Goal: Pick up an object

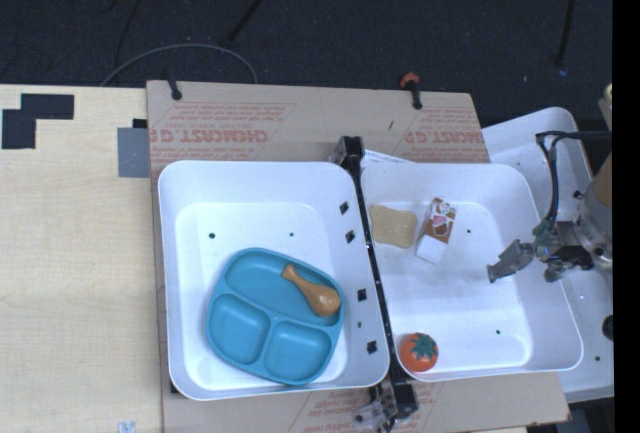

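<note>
The end effector (522,259) hovers at the right bin's (500,361) right wall; whether it is spread or pressed together, I cannot tell. The small carton (437,229) lies left of it, tilted beside the tan slice (393,226), so a descent could clip both or nudge it away.

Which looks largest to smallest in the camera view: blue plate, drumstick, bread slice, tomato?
1. Blue plate, clearly largest.
2. Drumstick, longest of the rest.
3. Bread slice and tomato: too alike to rank.
</note>
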You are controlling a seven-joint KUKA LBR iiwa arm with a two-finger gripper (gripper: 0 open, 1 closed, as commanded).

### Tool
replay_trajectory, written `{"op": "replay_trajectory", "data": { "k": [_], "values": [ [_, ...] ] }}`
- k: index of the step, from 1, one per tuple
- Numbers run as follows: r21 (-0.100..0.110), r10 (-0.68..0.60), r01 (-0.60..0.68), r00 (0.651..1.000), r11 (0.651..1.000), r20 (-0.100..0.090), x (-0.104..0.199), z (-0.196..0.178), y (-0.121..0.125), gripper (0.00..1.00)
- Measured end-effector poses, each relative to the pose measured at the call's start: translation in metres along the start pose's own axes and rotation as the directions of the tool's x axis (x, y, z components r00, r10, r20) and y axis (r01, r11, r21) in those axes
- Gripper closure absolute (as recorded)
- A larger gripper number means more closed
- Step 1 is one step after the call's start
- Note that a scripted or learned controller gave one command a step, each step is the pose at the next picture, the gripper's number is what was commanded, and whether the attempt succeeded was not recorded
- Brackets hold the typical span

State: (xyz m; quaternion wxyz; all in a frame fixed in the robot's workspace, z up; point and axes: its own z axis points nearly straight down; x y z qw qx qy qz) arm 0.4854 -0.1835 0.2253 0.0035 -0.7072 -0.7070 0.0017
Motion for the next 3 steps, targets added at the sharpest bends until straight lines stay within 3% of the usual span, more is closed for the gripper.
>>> {"op": "replay_trajectory", "data": {
  "k": [2, 3],
  "values": [
    [-0.001, 0.0, 0.0, 1.0, 1.0, 0.0, -0.002, 0.094, -0.005, 0.0],
    [-0.003, 0.005, -0.005, 1.0, 1.0, 0.0, -0.004, 0.082, -0.005, 1.0]
  ]
}}
